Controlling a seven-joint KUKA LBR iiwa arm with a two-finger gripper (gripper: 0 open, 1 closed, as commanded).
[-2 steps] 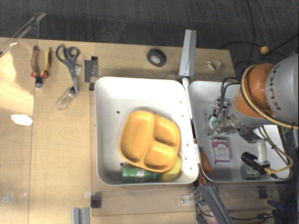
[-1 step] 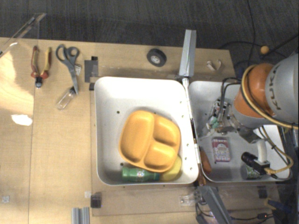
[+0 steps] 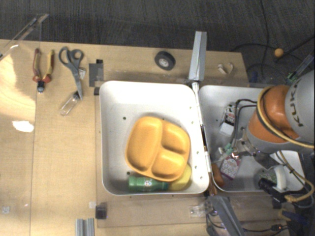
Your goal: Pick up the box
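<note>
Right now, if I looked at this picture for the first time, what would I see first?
First, the big yellow tray in the left bin, lying over a green bottle at the bin's near edge. Then the grey and orange arm reaching over the right bin. Scissors lie on the bench, far left.

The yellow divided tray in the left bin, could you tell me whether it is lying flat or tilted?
Tilted. The yellow divided tray rests on a green can and a yellow item beneath its near edge.
</note>
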